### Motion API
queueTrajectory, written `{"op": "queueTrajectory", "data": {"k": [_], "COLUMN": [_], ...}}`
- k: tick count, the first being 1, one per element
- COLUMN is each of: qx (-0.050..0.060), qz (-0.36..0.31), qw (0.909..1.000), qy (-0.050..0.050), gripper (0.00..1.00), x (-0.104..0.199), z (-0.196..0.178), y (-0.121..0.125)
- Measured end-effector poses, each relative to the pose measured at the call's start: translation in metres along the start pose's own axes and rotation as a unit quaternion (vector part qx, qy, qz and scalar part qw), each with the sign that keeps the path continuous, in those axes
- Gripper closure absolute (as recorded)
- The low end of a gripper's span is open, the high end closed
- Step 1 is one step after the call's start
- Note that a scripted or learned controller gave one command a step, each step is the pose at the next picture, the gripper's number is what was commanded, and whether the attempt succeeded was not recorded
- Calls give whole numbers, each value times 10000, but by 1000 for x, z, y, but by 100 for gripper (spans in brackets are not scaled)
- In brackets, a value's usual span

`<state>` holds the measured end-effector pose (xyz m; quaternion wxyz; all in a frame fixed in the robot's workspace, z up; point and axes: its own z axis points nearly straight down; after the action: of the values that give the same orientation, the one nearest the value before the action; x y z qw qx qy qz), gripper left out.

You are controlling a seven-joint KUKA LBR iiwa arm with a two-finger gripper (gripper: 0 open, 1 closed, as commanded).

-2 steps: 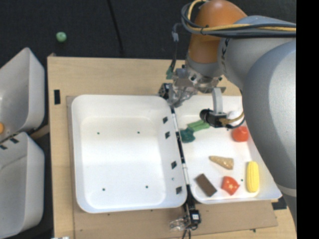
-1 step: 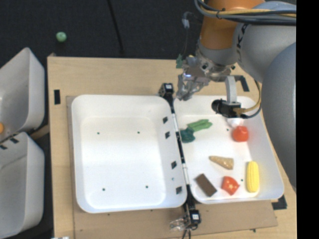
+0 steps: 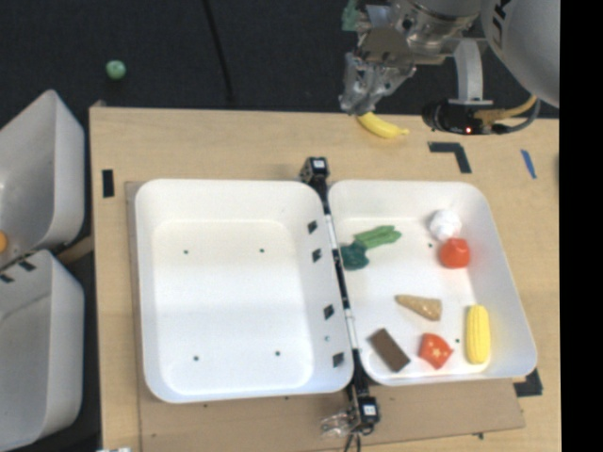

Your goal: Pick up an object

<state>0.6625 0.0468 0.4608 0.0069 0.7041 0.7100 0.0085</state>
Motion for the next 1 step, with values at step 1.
{"op": "queueTrajectory", "data": {"k": [1], "qx": [109], "qz": [50], "qw": [9999], "qy": [-26], "gripper": [100], "x": [-23], "z": [54], "y": [27]}}
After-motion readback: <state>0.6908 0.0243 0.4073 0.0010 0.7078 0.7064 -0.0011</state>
